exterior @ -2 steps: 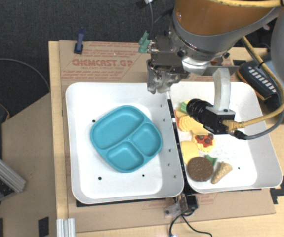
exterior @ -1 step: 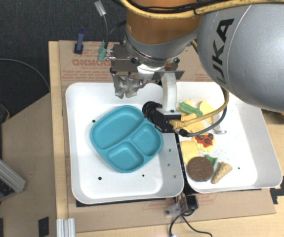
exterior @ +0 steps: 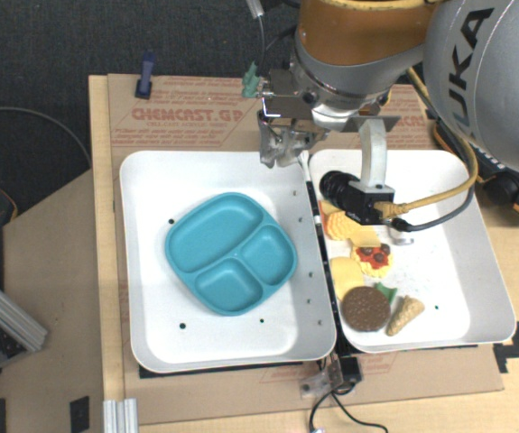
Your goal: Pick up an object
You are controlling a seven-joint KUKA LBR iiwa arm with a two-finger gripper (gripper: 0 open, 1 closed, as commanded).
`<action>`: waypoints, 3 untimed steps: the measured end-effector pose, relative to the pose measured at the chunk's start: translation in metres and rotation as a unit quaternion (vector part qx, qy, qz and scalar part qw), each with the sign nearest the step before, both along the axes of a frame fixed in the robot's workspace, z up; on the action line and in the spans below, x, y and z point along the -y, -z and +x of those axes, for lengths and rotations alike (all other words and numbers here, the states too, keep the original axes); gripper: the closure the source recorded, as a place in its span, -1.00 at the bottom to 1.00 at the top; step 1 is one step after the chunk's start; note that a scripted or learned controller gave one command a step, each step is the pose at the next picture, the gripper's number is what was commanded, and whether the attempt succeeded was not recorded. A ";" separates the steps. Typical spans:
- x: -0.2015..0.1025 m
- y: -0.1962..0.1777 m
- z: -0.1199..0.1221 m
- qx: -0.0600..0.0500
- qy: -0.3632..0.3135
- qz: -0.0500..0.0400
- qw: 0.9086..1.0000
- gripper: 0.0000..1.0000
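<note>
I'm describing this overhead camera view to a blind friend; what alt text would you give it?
A grey and orange robot arm reaches over two white bins, its gripper above their shared edge. The left bin holds a blue divided plate; the right bin holds small toy foods, including a brown cookie.

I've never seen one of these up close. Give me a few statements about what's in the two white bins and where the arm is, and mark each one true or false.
1. A blue divided plate lies in the left bin. True.
2. The plate has three compartments. True.
3. The toy food sits on the plate. False: the round brown cookie, the cone-shaped piece and the yellow pieces lie in the right bin.
4. The end effector hangs over the front edge of the bench. False: it is at the back, near where the two bins meet.
5. The cookie touches the plate. False: the bin walls lie between them.
</note>
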State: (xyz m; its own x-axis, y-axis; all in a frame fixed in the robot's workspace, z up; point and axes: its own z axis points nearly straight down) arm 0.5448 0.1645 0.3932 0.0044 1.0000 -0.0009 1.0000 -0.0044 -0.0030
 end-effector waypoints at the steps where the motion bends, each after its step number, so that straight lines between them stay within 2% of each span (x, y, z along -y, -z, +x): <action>1: -0.041 0.003 0.046 0.004 -0.004 0.001 1.000 1.00; 2: -0.021 0.104 -0.040 -0.007 -0.001 -0.002 1.000 1.00; 3: 0.040 -0.046 0.000 0.010 0.001 0.002 1.000 1.00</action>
